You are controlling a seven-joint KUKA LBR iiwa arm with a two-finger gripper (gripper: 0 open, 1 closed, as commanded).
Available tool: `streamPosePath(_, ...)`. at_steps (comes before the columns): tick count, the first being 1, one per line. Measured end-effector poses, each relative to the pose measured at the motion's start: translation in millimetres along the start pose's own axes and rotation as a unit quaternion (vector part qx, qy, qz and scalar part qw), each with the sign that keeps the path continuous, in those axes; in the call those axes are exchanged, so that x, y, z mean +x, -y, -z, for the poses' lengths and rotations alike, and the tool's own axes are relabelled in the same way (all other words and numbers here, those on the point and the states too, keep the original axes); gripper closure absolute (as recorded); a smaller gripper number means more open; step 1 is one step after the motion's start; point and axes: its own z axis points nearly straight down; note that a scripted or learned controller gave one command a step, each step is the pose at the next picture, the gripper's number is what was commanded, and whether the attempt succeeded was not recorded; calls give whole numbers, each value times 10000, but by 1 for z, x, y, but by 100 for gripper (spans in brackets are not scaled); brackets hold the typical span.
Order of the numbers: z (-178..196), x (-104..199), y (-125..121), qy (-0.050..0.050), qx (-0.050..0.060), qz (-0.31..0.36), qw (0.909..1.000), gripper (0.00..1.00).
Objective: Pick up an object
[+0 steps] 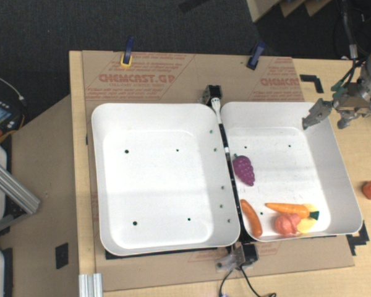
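The gripper is seen with fingers spread and nothing between them, above the right bin far corner. The purple grapes lie well apart, down-left of the jaws, near the carrot.

Two white bins, left and right, each marked with small dark dots, rest on a brown cardboard sheet printed with red lettering. A black strip runs between the bins. In the right bin: a purple bunch of grapes, an orange carrot with a dark green tip, an orange-red elongated piece, a pink item and a yellow item. The bench is pale tan wood, bearing an orange-red object. Blue clamps hold the cardboard, one with a yellow part. The gripper is grey metal.
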Motion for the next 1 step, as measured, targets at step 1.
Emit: streamPosePath(1,7,-4,5,1,41,-38,10000,100)
